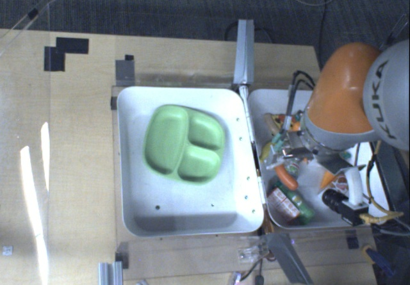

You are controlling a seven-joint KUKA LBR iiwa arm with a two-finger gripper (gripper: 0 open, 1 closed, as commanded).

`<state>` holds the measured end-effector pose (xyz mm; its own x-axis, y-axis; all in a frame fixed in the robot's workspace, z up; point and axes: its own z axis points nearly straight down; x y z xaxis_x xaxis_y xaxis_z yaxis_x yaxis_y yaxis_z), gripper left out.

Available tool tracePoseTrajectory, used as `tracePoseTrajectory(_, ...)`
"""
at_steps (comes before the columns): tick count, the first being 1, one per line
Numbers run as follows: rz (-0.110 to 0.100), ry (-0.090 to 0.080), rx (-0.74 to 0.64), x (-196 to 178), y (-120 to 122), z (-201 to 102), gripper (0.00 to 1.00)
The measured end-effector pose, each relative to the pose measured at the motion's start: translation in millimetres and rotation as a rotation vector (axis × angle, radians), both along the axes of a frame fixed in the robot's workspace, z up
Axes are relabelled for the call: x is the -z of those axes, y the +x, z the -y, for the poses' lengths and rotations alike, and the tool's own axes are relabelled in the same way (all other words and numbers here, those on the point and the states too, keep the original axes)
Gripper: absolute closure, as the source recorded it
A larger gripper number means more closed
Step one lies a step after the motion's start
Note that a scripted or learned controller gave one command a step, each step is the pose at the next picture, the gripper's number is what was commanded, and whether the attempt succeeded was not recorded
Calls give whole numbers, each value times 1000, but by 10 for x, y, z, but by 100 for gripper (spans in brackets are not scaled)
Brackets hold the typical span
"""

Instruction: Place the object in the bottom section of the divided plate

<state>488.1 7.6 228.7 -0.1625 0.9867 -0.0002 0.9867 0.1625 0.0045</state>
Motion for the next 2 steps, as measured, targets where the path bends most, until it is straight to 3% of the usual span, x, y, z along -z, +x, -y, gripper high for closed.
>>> tracePoseTrajectory(1,-1,0,120,-57,578,-279,100)
tracePoseTrajectory(2,-1,0,35,167,1434,-414,100)
